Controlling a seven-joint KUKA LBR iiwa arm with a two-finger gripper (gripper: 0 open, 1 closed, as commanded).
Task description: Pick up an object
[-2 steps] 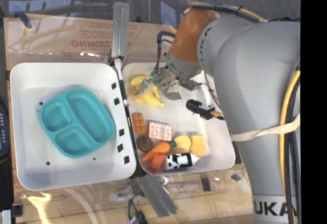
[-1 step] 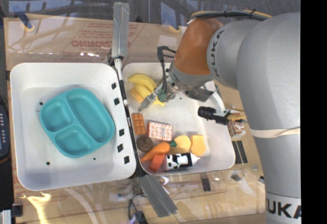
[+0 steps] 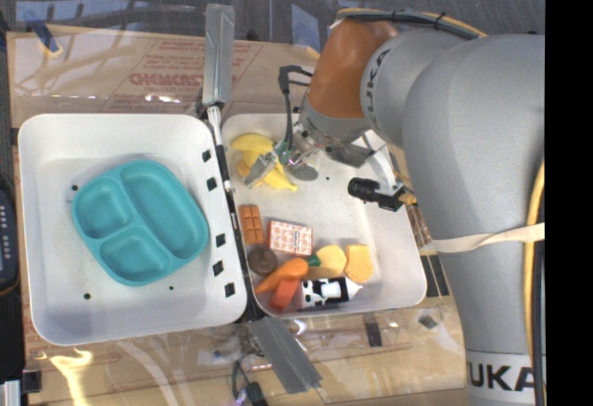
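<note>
My gripper [image 3: 271, 165] reaches down into the right bin [image 3: 400, 276], at its far left part. It sits right on a yellow banana [image 3: 246, 145], whose front half is covered by the gripper's tip. The view does not show whether the banana is held. Nearer the front of the same bin lie a brown chocolate bar [image 3: 250, 223], a pink checked box [image 3: 289, 236], a dark round piece [image 3: 262, 260], an orange carrot [image 3: 282, 273], two yellow pieces [image 3: 331, 258] [image 3: 359, 263] and a black-and-white toy [image 3: 324, 293].
The left bin [image 3: 46, 154] holds a teal divided plate [image 3: 139, 221]. The big grey arm [image 3: 463, 135] with its orange band [image 3: 345, 70] hangs over the right bin's far right side. A black fitting [image 3: 375, 192] sticks out below the wrist.
</note>
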